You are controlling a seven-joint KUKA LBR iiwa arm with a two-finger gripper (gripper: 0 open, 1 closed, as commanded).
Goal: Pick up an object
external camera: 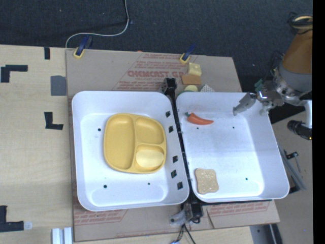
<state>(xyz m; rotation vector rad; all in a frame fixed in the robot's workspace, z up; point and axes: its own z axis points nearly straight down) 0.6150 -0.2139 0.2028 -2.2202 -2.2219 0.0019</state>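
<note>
In the right bin [254,151], a small orange carrot-like piece [199,119] lies near the back left corner. A tan bread slice [206,181] rests at the bin's front left. My gripper [245,104] hangs over the back right part of that bin, well to the right of the orange piece, with one grey finger pointing down and left. Nothing shows between its fingers. The left bin [89,136] holds a yellow divided plate [134,142] with a pale yellow round item [150,157] in its lower right compartment.
Behind the bins, on the cardboard, sit a few small food blocks [192,76]. Black clips [175,151] join the bins along the middle seam. The arm's orange band and grey wrist [297,67] stand at the right edge.
</note>
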